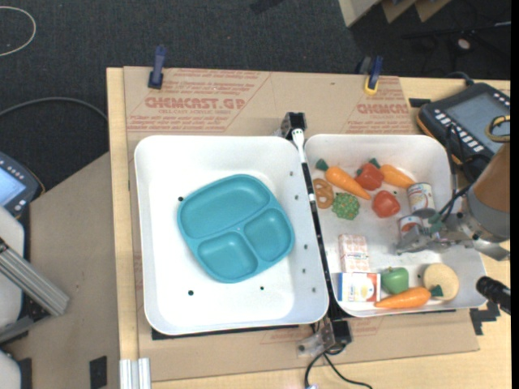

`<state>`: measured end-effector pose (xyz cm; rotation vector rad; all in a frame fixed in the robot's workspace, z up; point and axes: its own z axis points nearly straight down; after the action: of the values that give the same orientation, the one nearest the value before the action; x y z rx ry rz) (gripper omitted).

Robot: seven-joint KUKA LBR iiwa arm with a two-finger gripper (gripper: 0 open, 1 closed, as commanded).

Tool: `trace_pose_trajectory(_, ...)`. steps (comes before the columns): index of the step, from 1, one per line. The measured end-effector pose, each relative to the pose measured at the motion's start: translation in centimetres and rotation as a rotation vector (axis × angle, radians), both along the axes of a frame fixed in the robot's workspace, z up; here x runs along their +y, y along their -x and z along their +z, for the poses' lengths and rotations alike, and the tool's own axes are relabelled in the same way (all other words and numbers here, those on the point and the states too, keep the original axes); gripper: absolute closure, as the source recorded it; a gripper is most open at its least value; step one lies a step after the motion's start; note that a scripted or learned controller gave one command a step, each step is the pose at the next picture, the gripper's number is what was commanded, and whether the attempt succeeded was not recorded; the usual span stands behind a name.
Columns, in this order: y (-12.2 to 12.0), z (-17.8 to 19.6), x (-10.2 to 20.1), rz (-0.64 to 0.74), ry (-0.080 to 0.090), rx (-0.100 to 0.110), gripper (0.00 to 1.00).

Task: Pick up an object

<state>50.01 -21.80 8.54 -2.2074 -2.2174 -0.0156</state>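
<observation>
- Gripper (415, 235) sits low in the right bin (324, 148), near its right wall, metal fingers pointing left into the bin. Can't tell from this angle whether they are spread or closed; nothing is visibly between them.
- Nearest candidate: small can (419, 197), just up-left of the gripper tip, lying tilted. Probably rigid and light, smooth label so likely slippery; best taken across the cylinder body, not the ends.
- Red tomato (386, 204) is just left of the can. Looks like hard plastic toy food: light, round, prone to roll out of a pinch. Take it across the widest part.
- Potato-like pale piece (440, 280) and green apple (395, 279) lie below the gripper, near the front wall. Same handling: stiff, light, rounded.
- Long carrot (403, 300) lies along the front edge, touching the small carton (358, 287). Grip the carrot mid-length, across its narrow axis.
- Carton and the pink packet (353, 254) are flat; the carton lies close to the wall, so there's poor finger clearance, and I'd skip them.
- Top cluster: second carrot (347, 182), red pepper (370, 175), pretzel (323, 192), broccoli (346, 207). Crowded, so there's a risk of nudging neighbours.
- Arm (491, 197) enters from the right over the bin's rim, wrist bent down, with cable loops near the wrist.
- Left bin (154, 217) holds a teal divided tray (235, 227), well apart from the gripper.
</observation>
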Motion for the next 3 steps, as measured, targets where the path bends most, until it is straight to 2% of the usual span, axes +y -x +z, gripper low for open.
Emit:
trace_pose_trajectory(1, 0.1, 1.0, -0.5, -0.004, 0.016, -0.003, 1.0)
trace_pose_trajectory(2, 1.1, 10.1, 5.4, 0.002, 0.016, -0.011, 1.0)
trace_pose_trajectory(3, 2.0, 14.9, 9.0, 0.0, 0.017, -0.008, 1.0)
